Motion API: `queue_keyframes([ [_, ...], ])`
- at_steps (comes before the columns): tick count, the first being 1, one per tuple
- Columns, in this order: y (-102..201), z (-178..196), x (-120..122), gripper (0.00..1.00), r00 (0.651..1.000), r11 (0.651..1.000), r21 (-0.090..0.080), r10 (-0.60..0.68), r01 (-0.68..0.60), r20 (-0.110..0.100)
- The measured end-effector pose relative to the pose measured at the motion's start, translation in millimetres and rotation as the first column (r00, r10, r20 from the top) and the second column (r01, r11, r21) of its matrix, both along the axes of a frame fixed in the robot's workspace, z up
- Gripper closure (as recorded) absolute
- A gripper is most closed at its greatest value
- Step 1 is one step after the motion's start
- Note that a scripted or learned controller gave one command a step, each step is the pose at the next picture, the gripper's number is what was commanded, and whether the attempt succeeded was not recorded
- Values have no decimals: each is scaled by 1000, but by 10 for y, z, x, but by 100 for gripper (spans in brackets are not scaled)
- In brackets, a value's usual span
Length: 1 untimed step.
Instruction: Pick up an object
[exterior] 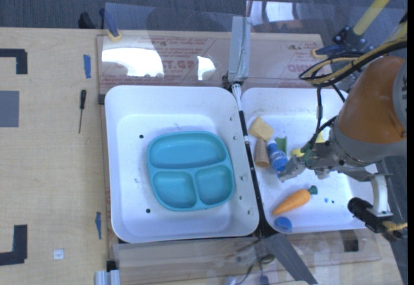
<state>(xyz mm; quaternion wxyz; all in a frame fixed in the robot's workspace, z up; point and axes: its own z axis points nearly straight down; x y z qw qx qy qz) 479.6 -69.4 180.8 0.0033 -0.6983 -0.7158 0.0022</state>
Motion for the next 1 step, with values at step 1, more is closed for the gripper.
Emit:
queue_keyframes([
  [1,-296,-338,-9,0,993,993,1,120,-120,-1],
])
